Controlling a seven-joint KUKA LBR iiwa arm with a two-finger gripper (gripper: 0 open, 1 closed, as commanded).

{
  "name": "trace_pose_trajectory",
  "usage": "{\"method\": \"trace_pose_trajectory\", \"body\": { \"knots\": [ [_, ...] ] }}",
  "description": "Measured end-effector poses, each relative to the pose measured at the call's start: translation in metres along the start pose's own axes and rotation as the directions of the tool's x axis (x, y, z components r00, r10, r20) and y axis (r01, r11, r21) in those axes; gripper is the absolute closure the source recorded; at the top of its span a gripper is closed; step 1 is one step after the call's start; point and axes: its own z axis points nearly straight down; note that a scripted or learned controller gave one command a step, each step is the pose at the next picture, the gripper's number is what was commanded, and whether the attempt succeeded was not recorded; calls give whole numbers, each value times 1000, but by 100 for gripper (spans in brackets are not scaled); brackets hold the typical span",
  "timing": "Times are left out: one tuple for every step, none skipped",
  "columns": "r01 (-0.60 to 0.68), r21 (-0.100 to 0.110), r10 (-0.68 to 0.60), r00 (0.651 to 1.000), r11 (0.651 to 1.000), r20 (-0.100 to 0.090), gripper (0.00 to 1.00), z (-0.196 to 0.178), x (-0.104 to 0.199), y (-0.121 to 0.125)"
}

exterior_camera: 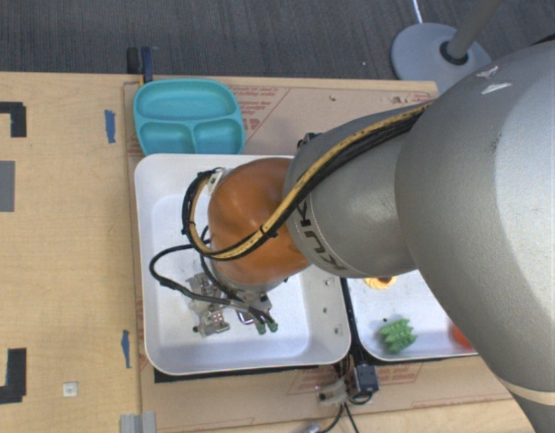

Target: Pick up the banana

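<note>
Banana's look I can't make out past the arm; gripper (230, 315) sits low in a white bin (161, 242), and whether it's clamped or released I can't tell.

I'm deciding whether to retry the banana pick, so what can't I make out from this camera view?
- Left bin: much of its floor is hidden under the arm and its orange band.
- Claw: its cables clutter it, so what lies beneath is unclear.
- Right bin: the arm covers most of it; only a green item is clear.
</note>
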Motion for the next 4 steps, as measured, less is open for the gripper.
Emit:
{"method": "trace_pose_trajectory", "body": {
  "knots": [
    [170,-1,-170,985,985,-8,100,11,1,1],
    [156,-2,-156,988,988,-9,100,11,1,1],
    [153,-3,-153,988,988,-4,100,0,-1,1],
    [301,-3,-301,954,954,-10,100,11,-1,1]
  ]
}}
